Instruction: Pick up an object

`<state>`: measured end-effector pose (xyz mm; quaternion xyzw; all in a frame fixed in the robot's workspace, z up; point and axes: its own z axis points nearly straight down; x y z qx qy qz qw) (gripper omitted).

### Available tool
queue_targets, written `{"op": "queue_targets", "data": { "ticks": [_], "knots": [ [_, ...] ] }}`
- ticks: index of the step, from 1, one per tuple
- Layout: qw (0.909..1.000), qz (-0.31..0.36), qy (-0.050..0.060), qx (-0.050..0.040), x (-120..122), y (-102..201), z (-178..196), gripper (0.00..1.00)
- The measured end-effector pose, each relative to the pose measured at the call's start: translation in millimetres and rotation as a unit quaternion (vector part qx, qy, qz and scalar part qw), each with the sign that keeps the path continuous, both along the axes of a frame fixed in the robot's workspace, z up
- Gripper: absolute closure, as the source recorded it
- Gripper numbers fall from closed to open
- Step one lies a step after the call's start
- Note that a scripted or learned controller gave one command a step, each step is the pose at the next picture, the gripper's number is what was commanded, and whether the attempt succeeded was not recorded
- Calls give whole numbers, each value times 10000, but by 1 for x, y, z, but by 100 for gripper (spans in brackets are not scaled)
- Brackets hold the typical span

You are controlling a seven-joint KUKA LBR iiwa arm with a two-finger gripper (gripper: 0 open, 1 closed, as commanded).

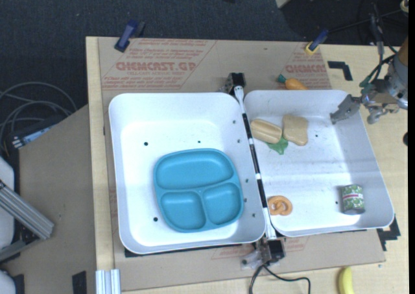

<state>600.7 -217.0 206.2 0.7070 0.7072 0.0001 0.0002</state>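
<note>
- Nearest the camera, a yellow curved object (345, 280), banana-like, lay on the brown cardboard-covered bench (97, 156) beyond the bins' front edge.
- In the right white shallow bin (363, 156), a small green-and-white patterned can (353, 198) stood near the front right corner, and an orange coiled pretzel-shaped piece (280, 206) lay near the front left corner.
- In the left white shallow bin (130, 130), a light blue plastic plate with three compartments (197, 188) sat toward the front.
- Farther back in the right bin, a tan bread-roll-shaped object (266, 130) and a tan square sponge-like block (296, 129) lay side by side, touching, with a small green scrap (279, 146) just in front of them.
- The grey metal fingers (358, 108) of the arm were at the bin's far right rim; one dark finger tip (341, 110) pointed down toward the bin floor, and nothing was seen between them. Whether they stood apart or together could not be told.
- The tan block lay well to the left of the fingers; the can lay well in front of them.
- Behind the right bin, a small orange carrot-like object (293, 83) rested on the bench.
</note>
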Motion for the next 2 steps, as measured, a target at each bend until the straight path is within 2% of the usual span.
{"op": "queue_targets", "data": {
  "ticks": [1,2],
  "knots": [
    [10000,5,-4,4,46,63,-121,0],
    [10000,10,-14,-7,47,62,-111,100]
  ]
}}
